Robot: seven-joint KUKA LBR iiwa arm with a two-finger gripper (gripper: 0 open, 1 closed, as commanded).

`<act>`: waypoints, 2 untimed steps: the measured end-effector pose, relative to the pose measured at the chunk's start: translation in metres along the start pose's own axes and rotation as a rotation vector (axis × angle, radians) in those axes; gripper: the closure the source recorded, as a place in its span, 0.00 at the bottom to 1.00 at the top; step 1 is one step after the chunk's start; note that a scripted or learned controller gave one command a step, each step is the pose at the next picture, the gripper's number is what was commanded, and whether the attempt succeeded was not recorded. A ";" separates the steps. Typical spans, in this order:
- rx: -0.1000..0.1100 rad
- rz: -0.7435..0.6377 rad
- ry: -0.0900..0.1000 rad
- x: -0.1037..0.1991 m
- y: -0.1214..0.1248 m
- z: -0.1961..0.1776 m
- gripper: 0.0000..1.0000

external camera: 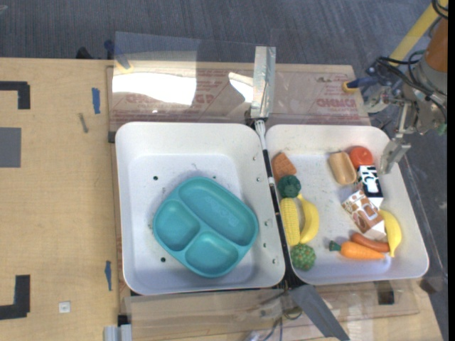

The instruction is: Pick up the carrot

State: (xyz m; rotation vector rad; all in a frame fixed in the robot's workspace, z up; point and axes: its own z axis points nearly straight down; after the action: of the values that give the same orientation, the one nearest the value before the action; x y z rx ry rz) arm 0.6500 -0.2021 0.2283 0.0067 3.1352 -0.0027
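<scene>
The carrot [361, 251] is orange with a small green top pointing left. It lies flat near the front edge of the right bin [412, 261], beside a reddish sausage [370, 241] and a banana [393, 231]. My gripper [393, 151] hangs over the bin's far right corner, well behind the carrot and apart from it. A red tomato [360, 155] and a black-and-white packet [370, 180] sit just to its left and below it.
The right bin also holds a bread roll [341, 168], a brown packet [361, 210], corn [290, 219], a second banana [311, 215], broccoli [289, 185], an orange wedge [284, 164] and a green-yellow fruit [303, 256]. A teal divided plate [206, 224] lies in the left bin [135, 162].
</scene>
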 end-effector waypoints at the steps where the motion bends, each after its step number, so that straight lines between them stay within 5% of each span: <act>1: -0.003 0.183 0.007 0.120 0.023 0.133 0.00; 2: -0.007 0.397 0.001 0.062 -0.011 0.110 0.00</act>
State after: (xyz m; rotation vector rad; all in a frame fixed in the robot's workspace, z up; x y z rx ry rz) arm 0.5890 -0.2126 0.1181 0.6248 3.0732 0.0105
